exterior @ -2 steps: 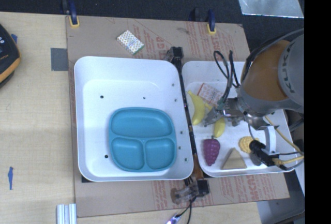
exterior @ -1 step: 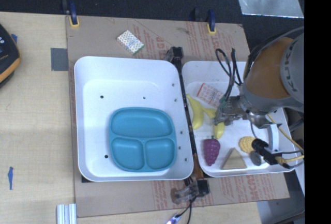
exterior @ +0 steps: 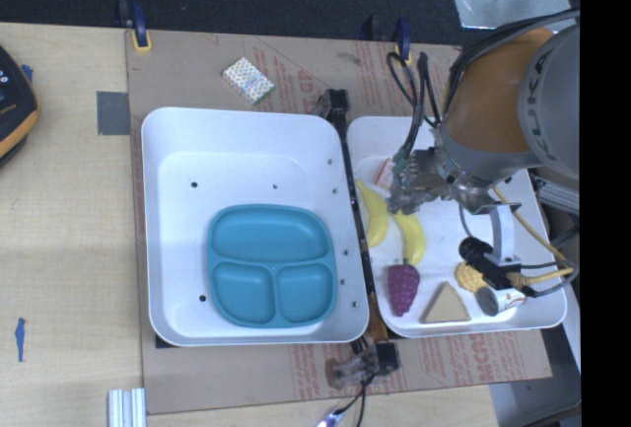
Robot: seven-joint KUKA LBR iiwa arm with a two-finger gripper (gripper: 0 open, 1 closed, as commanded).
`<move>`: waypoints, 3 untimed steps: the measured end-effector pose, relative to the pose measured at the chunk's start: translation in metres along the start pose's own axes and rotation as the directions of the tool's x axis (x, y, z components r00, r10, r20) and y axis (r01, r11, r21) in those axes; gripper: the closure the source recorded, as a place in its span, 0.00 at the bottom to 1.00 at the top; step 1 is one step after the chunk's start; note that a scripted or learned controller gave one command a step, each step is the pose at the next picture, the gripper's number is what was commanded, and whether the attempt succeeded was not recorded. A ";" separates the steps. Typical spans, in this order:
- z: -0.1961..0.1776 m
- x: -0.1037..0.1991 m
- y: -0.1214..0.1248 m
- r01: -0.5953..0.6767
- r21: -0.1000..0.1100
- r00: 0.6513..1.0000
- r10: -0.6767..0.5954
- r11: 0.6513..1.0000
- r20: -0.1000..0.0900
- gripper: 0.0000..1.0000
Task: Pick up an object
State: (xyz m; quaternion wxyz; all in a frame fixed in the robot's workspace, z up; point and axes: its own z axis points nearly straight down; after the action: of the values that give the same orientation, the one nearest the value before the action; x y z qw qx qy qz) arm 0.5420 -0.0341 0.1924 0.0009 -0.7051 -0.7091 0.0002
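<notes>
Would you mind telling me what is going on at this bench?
The arm reaches in from the right with its gripper over the right bin, just above two bananas. Purple grapes and a tan wedge lie nearer the front. I cannot see it holding anything. The left bin holds a blue divided plate.

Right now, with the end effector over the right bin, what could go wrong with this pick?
The end effector sits above two bananas lying close together; it may catch both or push one aside. One banana hugs the wall of the right bin, leaving little room. The grapes lie by the other banana's tip and could get knocked.
</notes>
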 end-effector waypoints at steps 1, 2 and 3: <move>0.001 -0.001 -0.001 -0.001 0.002 1.000 0.001 1.000 0.001 0.00; 0.101 -0.060 -0.029 -0.002 0.004 1.000 0.002 1.000 0.002 0.00; 0.091 -0.061 -0.029 0.003 0.004 1.000 -0.003 1.000 0.002 1.00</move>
State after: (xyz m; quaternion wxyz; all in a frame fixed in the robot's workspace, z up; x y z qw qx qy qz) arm 0.5133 -0.0950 0.1013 0.0016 -0.7039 -0.7102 0.0025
